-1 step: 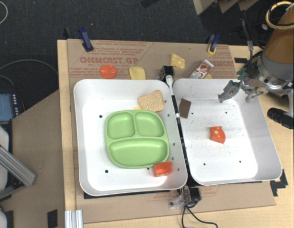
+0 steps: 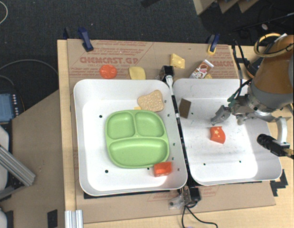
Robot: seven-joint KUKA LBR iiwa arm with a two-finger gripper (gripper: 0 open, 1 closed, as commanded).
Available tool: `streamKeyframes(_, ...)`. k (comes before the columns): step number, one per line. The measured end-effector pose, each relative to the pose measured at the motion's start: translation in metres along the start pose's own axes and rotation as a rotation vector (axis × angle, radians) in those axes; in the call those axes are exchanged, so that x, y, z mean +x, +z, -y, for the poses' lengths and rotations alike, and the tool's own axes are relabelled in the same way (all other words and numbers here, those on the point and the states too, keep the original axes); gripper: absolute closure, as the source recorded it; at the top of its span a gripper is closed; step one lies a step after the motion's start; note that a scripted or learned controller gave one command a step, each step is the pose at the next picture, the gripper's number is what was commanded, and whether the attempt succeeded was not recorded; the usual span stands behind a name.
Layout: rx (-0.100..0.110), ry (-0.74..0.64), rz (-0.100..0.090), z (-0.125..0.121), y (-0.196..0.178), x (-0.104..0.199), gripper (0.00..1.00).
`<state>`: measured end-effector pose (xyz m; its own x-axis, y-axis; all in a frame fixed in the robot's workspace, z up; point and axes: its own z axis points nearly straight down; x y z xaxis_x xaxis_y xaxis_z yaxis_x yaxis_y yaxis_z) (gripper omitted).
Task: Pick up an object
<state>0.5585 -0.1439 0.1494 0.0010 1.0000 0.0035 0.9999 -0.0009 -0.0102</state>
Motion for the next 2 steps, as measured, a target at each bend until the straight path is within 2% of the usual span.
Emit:
streamKeyframes(1, -0.006, -0.002, 0.002, 0.012, 0.068, 0.020, 0.00)
streamKeyframes(2, -0.013, 0.001, 0.005, 0.010, 0.054, 0.018, 1.00)
